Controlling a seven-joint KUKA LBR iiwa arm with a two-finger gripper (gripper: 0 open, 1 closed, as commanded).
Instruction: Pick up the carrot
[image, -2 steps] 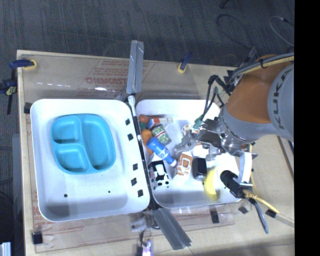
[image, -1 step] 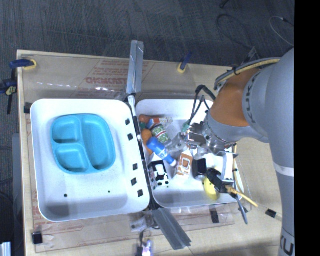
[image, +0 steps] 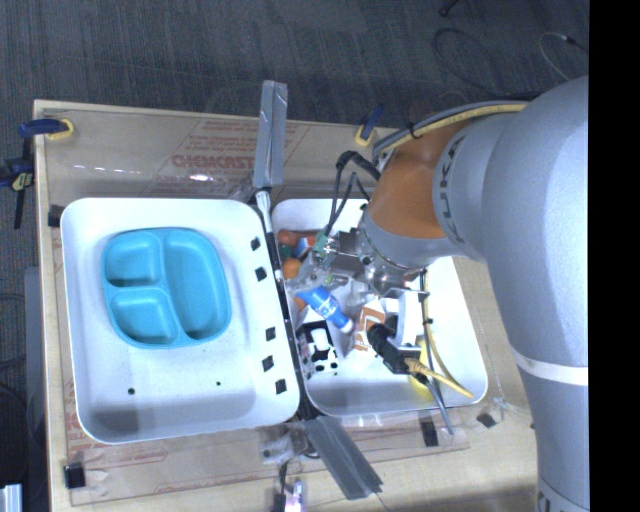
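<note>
The carrot (image: 289, 240) is a small orange piece at the far left corner of the right bin (image: 455, 300), close to the wall between the bins. My gripper (image: 336, 264) hangs low over the middle of that bin, just right of the carrot and slightly nearer the front. The wrist and the orange band cover much of the bin's far side. Nothing shows clearly between the gripper's tips.
A blue-and-white bottle (image: 326, 304) lies just below the gripper. A black-and-white object (image: 318, 346) sits near the bin's front left, and an orange-and-white item (image: 372, 318) lies to its right. The left bin (image: 90, 390) holds a blue divided tray (image: 165, 285).
</note>
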